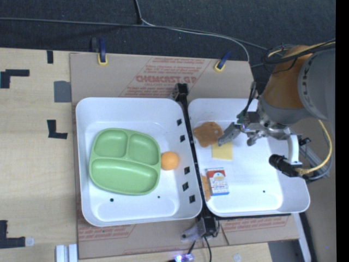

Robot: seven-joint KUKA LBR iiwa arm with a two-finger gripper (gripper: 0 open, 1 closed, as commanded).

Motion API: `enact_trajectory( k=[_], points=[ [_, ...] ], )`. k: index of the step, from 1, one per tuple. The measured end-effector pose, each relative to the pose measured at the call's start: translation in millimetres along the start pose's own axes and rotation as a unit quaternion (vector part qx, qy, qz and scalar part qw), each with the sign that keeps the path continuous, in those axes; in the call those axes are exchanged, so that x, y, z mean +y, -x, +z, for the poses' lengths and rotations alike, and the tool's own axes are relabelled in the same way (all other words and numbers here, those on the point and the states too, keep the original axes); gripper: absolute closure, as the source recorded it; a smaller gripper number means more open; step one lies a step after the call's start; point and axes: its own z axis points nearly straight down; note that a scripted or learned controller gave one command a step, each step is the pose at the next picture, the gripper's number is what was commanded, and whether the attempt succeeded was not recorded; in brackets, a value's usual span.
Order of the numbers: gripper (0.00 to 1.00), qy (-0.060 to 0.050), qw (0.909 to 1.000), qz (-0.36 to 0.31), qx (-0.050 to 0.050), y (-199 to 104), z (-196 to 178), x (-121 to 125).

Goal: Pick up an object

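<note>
Two white bins (131,109) sit on cardboard (163,75) over a wooden bench (32,146); a pale yellow slice (222,152) lies flat under the gripper (240,135), whose opening is unclear.

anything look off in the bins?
Nothing spilled or damaged. The green tray sits flat in the left bin with an orange ball beside it. In the right bin, the small carton lies slightly askew near the divider.
</note>
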Motion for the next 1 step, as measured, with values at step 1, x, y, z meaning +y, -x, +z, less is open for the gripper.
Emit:
enact_trajectory(
  k=[1],
  points=[
    [0.0,0.0,1.0,0.0,0.0,-0.8,54.5,-1.3]
  ],
)
